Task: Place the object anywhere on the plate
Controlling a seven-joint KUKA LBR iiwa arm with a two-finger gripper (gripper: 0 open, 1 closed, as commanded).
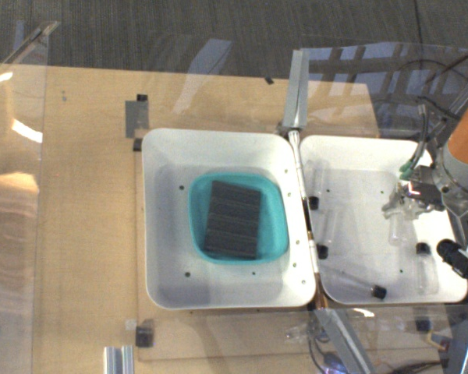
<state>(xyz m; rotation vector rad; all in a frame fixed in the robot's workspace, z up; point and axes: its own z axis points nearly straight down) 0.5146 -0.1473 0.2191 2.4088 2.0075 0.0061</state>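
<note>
A teal plate [275, 224] lies in the middle of the left white bin [164, 209]. A dark grey ridged block [233, 219] rests flat on the plate, its long side running near to far, a little tilted. The gripper [398, 215] hangs over the right side of the right white bin [351, 170], well apart from the plate and the block. Nothing shows in its grasp. The grey arm with its orange band [464, 142] enters from the right edge.
Several small black pieces lie in the right bin, among them a black piece [313, 202] by the left wall and a black piece [378, 291] near the front. A metal bar [295, 92] runs back from between the bins. Cables hang at far right.
</note>
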